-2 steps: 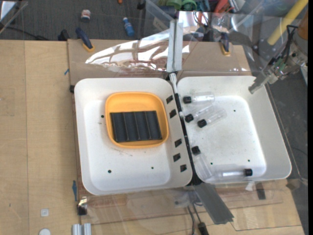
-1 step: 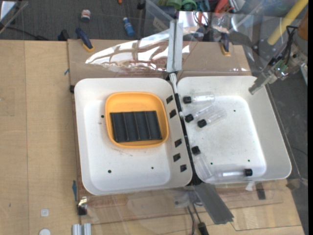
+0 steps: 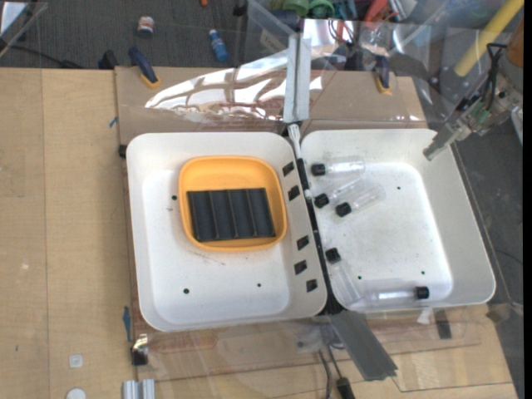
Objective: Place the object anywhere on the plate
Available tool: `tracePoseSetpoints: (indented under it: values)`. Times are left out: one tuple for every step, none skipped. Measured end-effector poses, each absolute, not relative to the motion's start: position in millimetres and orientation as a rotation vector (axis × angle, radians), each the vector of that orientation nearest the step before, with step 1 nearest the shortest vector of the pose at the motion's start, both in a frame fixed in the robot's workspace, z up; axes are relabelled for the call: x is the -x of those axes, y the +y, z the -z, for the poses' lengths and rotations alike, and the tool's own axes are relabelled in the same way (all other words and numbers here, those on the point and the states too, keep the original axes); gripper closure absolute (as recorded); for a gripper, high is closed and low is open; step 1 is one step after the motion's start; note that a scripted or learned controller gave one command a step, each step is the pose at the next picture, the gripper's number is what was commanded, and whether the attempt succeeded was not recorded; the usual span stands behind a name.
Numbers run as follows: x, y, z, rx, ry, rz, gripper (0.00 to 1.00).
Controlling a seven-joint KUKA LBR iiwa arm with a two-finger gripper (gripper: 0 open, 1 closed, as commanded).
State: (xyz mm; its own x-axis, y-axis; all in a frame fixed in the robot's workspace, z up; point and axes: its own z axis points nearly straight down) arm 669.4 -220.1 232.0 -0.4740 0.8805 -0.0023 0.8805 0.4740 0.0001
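I count two bins: left bin has one orange plate with black insert; right bin has four clear tubes, nearest at 6 o'clock. Gripper at 2 o'clock, grip state unclear.

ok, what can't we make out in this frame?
- gripper: at the right bin's far corner, blurred and small; finger state unreadable.
- Clear tubes: transparent on white, so only the black caps read clearly and the count is uncertain.
- Dark ribbed block on the plate: identity unclear.
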Motion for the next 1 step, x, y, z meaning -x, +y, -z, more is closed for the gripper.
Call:
tracePoseSetpoints:
  values:
    - [-669.4, -220.3, -232.9, -1.544, 2.733, 0.002, 0.0]
